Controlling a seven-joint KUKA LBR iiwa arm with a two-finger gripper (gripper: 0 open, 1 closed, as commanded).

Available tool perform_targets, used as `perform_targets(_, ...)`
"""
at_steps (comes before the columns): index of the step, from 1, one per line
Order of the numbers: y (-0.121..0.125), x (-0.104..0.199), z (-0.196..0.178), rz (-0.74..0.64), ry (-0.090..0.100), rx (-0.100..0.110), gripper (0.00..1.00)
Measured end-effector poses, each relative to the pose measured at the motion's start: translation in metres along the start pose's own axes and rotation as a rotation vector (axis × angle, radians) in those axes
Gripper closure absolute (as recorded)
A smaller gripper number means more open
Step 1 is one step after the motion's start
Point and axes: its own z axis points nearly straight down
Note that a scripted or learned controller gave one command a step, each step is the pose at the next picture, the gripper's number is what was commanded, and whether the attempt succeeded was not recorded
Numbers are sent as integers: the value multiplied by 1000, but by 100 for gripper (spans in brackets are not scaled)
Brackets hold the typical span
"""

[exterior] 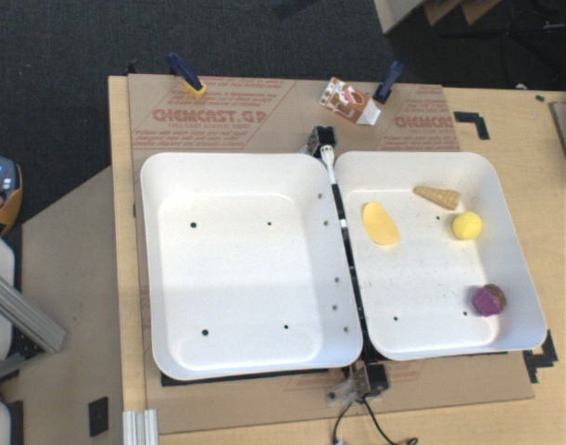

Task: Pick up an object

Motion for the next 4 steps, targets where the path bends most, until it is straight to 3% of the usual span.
perform_targets(1, -1, 42, 47, -3, 8, 15, 100)
perform_targets(2, -1, -2, 2, 3, 0, 3, 100)
perform_targets(3, -1, 26, 42, -2, 8, 15, 100)
perform_targets(4, -1, -1, 2, 2, 1, 3, 100)
